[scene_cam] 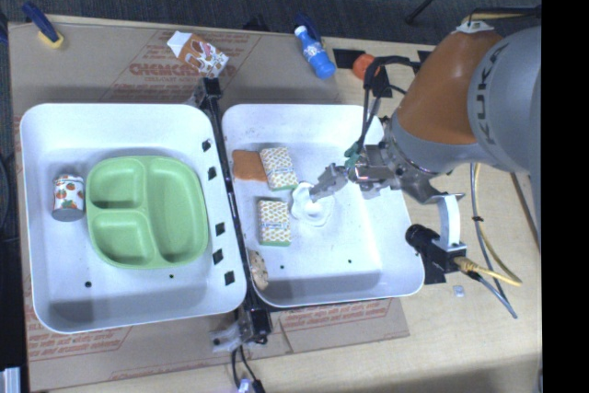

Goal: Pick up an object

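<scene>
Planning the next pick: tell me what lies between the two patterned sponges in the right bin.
Bare white bin floor separates upper sponge from lower sponge, per camera view.

The arm (460,97) comes in from the right of the frame, its bulk filling the upper right corner — grey casing at the far edge, the broad orange band curving over just above the wrist. From there the wrist (391,166) angles down and to the left, a cluster of grey metal fittings with a dark cable looping up beside it. The gripper (317,190) reaches out leftward from the wrist at a low slant, slim and metallic, its tip down — too small and pale to tell how the tip is set. A black bracket hangs off the arm's lower side, near the frame's right.
</scene>
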Robot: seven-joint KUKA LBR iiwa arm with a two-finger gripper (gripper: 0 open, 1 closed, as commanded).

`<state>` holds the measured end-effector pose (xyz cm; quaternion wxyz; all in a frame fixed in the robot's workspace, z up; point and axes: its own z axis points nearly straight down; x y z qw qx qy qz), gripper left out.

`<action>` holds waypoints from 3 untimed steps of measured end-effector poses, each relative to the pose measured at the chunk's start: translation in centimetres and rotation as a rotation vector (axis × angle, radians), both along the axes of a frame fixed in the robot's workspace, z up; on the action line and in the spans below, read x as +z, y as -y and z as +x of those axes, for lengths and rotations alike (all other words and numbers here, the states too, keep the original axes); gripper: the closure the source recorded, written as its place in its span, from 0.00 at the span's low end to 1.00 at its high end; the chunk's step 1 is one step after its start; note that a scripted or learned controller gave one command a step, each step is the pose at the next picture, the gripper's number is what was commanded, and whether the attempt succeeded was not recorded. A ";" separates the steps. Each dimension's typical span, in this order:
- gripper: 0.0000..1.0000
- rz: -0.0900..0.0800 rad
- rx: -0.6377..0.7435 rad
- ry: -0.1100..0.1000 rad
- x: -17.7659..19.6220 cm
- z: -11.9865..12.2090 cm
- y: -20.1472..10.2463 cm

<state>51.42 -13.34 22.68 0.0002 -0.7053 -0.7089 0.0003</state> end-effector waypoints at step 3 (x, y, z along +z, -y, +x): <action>0.00 0.000 0.000 0.000 0.0 0.0 0.0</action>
